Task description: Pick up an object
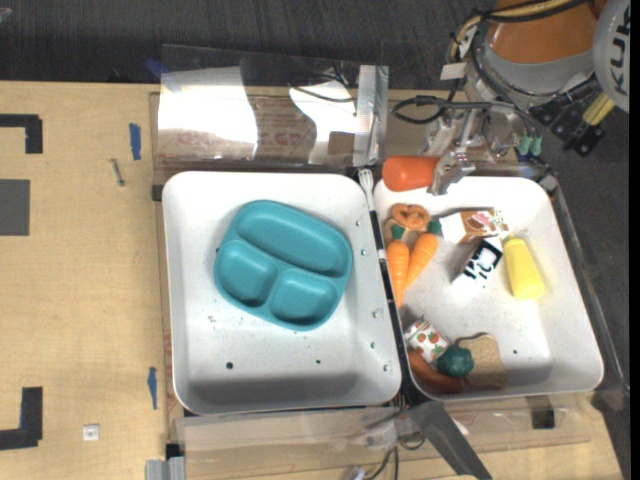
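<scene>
Camera view: the right bin (575, 353) holds the candidates. Largest, the yellow bottle (523, 267) near its right wall looks light, stiff, slick; grip its middle. Smaller carrots (410, 258) sit left. Pincer (452, 173) hangs at the far edge; its spread I cannot tell.

Dark grey carpet floor (250, 8) behind tan wood bench (70, 298) w/ black marks.

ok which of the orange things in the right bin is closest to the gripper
The rounded orange piece at the bin's top-left corner, right beside the gripper. The two carrots lie lower down, against the bin's left wall.
</scene>
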Motion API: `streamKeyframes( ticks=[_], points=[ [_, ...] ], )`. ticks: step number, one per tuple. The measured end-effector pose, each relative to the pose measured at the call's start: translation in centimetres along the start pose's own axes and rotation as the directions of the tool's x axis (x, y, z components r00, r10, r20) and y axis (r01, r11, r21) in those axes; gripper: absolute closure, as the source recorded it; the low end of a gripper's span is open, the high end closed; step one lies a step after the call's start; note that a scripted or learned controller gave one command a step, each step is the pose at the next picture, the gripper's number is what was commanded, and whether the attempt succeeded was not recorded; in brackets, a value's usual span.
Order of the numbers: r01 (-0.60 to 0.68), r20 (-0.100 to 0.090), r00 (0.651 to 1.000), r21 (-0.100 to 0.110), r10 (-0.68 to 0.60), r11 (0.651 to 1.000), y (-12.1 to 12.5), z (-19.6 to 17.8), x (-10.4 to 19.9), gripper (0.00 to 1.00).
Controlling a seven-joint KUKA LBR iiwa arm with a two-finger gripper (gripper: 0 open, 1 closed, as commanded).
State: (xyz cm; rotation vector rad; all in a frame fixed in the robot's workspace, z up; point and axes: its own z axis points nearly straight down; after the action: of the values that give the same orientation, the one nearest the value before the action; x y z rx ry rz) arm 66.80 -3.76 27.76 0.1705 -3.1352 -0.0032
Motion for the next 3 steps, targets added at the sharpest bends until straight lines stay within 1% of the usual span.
streamKeyframes(
  ticks=[1,2,3],
  points=[
    [0.068,0.003,0.998,0.002,-0.068,0.998,-3.5,0.2,5.9,1.0],
    [0.032,0.006,0.999,0.001,-0.032,0.999,-2.9,-0.8,0.2,1.0],
    [0.118,0.001,0.993,-0.001,-0.118,0.993,0.8,0.7,-0.1,1.0]
  ],
)
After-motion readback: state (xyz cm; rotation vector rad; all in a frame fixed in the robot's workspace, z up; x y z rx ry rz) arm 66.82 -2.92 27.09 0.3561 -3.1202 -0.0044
